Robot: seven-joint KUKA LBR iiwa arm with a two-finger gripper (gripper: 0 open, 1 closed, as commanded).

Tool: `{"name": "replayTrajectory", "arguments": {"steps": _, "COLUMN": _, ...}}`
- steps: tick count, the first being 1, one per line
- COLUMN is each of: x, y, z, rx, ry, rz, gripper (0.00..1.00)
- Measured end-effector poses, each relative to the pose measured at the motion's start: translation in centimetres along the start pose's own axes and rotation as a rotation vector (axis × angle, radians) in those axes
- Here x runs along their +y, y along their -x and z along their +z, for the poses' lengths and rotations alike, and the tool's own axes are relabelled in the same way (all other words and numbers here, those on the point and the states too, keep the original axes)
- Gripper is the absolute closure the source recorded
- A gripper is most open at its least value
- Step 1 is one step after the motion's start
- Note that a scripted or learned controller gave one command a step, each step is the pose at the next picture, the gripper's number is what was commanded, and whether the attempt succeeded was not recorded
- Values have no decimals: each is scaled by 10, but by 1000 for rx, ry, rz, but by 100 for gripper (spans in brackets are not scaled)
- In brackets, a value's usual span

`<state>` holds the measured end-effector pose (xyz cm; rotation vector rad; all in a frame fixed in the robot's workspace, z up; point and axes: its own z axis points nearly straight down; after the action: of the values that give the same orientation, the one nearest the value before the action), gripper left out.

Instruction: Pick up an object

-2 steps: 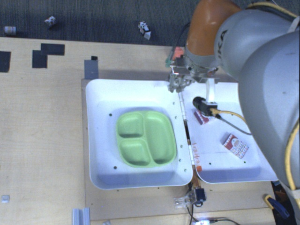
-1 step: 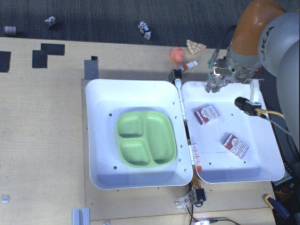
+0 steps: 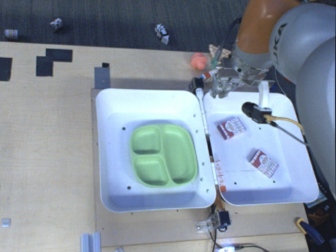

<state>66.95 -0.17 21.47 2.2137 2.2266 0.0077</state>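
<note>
Two small red-and-white packets lie in the right bin (image 3: 294, 190): one (image 3: 231, 127) near its middle left, the other (image 3: 263, 163) closer to the front right. My gripper (image 3: 221, 90) hangs over the far left corner of that bin, above and behind the nearer packet. Its fingers stand apart and open, with nothing between them. A green divided plate (image 3: 163, 154) lies in the left bin (image 3: 113, 114). The grey arm with its orange band (image 3: 262, 14) comes in from the upper right and hides the bin's far right corner.
A pink ball (image 3: 198, 62) rests on the bench just behind the bins, left of the gripper. A black cable fitting with a yellow lead (image 3: 260, 113) hangs over the right bin. Small bits of clutter lie on the dark floor beyond the bench.
</note>
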Motion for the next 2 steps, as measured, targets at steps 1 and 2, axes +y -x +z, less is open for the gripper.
{"name": "replayTrajectory", "arguments": {"steps": 1, "x": 0, "y": 11, "z": -57, "rx": -2, "ry": 1, "rz": 3, "gripper": 100}}
{"name": "replayTrajectory", "arguments": {"steps": 2, "x": 0, "y": -55, "z": -15, "rx": 0, "ry": -3, "rz": 0, "gripper": 100}}
